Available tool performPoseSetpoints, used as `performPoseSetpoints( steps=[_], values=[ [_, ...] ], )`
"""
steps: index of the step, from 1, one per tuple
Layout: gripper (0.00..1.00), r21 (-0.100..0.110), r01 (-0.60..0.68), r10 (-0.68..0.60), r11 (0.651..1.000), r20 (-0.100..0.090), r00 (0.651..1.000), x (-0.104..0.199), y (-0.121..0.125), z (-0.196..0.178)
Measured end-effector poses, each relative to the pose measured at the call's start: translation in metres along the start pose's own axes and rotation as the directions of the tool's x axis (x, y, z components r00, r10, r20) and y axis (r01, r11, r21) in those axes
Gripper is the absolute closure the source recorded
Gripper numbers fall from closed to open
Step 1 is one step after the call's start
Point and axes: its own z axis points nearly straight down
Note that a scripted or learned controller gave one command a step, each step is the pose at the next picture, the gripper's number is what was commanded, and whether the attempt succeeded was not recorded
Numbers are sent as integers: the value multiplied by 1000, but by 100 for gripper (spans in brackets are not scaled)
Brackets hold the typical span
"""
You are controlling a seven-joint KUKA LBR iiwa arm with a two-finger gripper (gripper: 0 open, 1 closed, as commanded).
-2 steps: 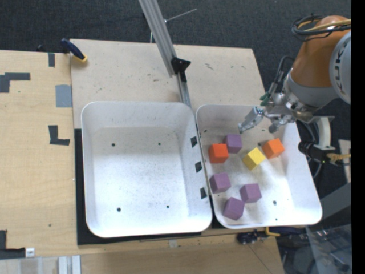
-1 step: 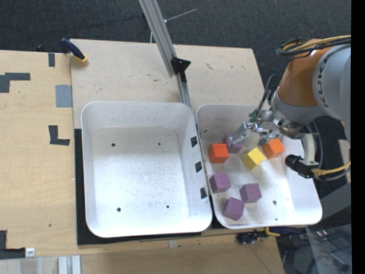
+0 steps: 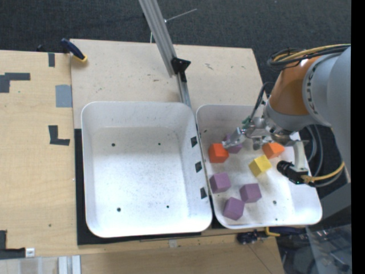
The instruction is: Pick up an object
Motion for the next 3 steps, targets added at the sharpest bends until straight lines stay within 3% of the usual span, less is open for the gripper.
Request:
performPoseSetpoints(
  steps=[1, 3],
  values=[
    [100, -3, 2, -2, 1000, 0, 1000, 1, 1, -12],
    [100, 0, 2, -2, 1000, 0, 1000, 2, 13, -106]
  ],
)
